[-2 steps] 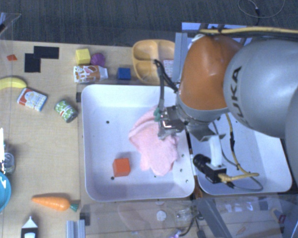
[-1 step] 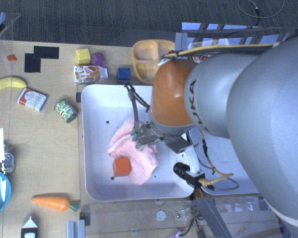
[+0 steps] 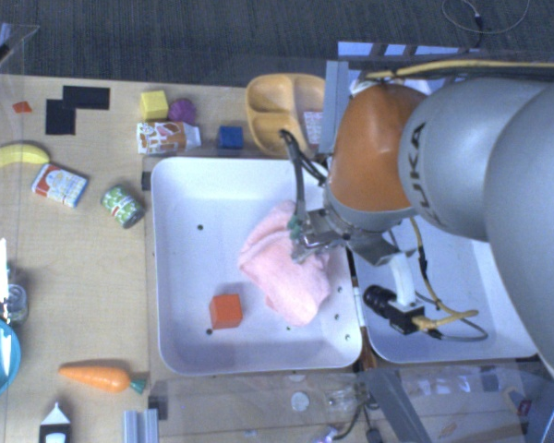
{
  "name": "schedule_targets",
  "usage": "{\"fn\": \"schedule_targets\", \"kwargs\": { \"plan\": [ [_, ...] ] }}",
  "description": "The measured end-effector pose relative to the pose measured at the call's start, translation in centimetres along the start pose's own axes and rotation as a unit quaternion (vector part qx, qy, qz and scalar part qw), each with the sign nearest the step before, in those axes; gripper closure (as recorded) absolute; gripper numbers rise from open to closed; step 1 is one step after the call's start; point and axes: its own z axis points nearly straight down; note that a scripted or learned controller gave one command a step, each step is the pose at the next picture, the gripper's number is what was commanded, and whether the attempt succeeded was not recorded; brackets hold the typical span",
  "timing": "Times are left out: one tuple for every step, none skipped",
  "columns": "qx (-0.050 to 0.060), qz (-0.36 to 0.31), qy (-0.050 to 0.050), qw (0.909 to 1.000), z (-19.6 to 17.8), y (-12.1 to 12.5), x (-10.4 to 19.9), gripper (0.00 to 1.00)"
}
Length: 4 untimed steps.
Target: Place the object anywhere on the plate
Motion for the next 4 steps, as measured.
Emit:
{"fn": "schedule_targets", "kwargs": {
  "plan": [
    [0.001,0.092,0.0,0.9958,-0.4,2.0,2.2,1.0],
    [-0.005,0.105,0.0,0.9944,9.2,3.7,5.4,1.0],
    [0.0,0.117,0.0,0.9932,0.7,-2.2,-3.3,1.0],
    [0.001,0.155,0.0,0.988,0.8,-6.0,-7.1,1.0]
  ]
}}
